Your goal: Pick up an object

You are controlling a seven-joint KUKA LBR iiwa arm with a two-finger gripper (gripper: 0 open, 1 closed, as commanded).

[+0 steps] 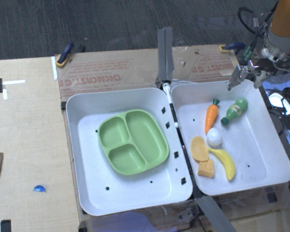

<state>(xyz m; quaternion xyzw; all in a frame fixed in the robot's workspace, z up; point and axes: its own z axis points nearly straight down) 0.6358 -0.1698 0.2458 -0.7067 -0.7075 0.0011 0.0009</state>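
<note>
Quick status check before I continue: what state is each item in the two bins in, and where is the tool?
Green plate: flat, compartments bare, left bin.
Carrot: lying, right bin.
Green bottle: on its side.
White ball: resting beside carrot tip.
Banana: lying flat.
Cheese wedge: resting beside banana.
Tool: above right bin's far corner, holding nothing.

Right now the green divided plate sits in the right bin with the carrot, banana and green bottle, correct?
Not quite. In the camera view, the green divided plate lies alone in the left bin. The carrot, banana and green bottle are in the right bin.
</note>
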